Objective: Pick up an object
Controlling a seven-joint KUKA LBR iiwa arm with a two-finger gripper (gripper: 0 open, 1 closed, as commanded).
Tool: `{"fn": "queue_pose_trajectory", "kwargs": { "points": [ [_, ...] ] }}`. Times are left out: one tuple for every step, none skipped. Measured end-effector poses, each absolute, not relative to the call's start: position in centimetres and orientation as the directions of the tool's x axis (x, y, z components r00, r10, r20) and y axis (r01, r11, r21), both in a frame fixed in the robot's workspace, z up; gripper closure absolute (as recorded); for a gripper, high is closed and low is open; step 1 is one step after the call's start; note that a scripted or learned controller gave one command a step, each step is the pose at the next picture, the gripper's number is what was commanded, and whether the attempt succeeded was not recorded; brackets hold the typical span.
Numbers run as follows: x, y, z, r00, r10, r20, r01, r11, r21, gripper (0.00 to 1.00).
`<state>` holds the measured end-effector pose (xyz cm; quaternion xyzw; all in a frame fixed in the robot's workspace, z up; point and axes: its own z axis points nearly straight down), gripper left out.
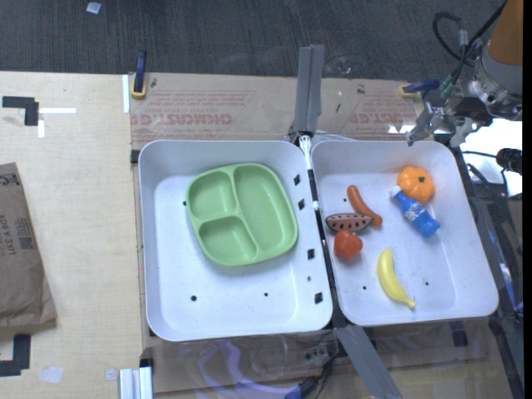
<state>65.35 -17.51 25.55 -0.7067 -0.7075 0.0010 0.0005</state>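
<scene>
Hovering above the far right corner of the right shallow white plastic bin (pixel 474 223), the grey metal end effector (pixel 434 125) sits at the approach step, with nothing between its fingers; the two fingers look spread, one slanting down toward the bin's back rim, though how wide they stand is hard to judge at this size. Every candidate lies below and nearer the camera than the end effector: closest is the small round orange toy pumpkin (pixel 416 183), just under it, touching the blue and white plastic bottle (pixel 416 214) that lies tilted beside it. Farther down and to the left lie the thin orange-red toy sausage (pixel 362 205), the brown and red watermelon-slice toy (pixel 347 222) and the red toy strawberry (pixel 347 244), clustered closely. The yellow toy banana (pixel 394 278) lies apart near the front. Well to the left, in the other white bin (pixel 158 248), rests a light green divided plastic plate (pixel 241 214). The next move likely calls for descending over one piece, the banana being the least crowded.
</scene>
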Motion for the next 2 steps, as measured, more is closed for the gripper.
{"fn": "queue_pose_trajectory", "kwargs": {
  "points": [
    [62.73, -17.84, 12.24, -0.244, 0.97, -0.007, 0.97, 0.244, 0.013, 0.0],
    [62.78, -17.97, 13.2, -0.241, 0.971, -0.01, 0.97, 0.241, 0.016, 1.0]
  ]
}}
